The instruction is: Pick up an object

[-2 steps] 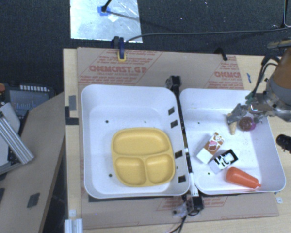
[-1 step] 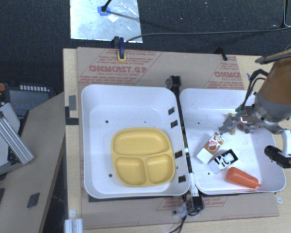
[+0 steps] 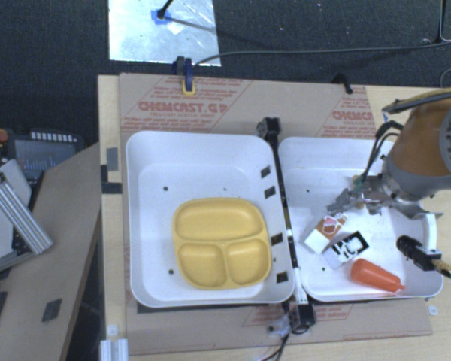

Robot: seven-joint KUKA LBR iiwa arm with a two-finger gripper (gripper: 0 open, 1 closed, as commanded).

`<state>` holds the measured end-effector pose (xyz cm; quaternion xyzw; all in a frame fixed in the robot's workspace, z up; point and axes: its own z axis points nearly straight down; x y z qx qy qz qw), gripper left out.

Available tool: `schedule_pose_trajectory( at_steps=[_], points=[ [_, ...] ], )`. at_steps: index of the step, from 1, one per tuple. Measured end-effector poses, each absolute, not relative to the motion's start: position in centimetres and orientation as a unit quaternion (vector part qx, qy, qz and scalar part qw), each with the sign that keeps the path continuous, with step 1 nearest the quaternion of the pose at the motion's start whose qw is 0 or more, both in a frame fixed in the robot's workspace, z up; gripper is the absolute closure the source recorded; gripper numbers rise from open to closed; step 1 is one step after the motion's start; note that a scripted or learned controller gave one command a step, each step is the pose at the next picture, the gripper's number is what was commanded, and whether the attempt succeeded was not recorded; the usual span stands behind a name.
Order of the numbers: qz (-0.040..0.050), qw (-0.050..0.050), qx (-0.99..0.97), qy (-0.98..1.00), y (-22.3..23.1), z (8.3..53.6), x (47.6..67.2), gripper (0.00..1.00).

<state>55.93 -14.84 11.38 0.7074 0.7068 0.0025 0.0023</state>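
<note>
The pincer [image 3: 344, 201] is seen low in the right bin [image 3: 316, 160], hanging just at 12 o'clock of a small box [image 3: 325, 234]; whether it's spread or pinched can't be told, and nothing is seen held. A black-and-white item [image 3: 347, 247] sits beside the box, and an orange carrot [image 3: 376, 275] is found toward 5 o'clock. A yellow tray [image 3: 219, 242] is laid in the left bin [image 3: 158, 164]. Cardboard [image 3: 233, 104] is spread underneath, dark carpet [image 3: 45, 43] beyond at 12.

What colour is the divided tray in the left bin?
Yellow all over; the divided tray shows clearly in the camera view.
</note>
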Motion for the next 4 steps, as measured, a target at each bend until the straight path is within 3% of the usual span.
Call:
schedule_pose_trajectory(
  at_steps=[1,2,3,4],
  points=[
    [0.0044,0.005,0.707,0.708,-14.9,10.7,56.3,0.00],
    [0.0078,0.007,0.707,0.707,-14.8,12.0,56.6,1.00],
    [0.0020,0.004,0.706,0.708,-14.7,18.3,56.3,1.00],
    [0.0020,0.003,0.706,0.709,-14.7,24.0,55.5,1.00]
  ],
)
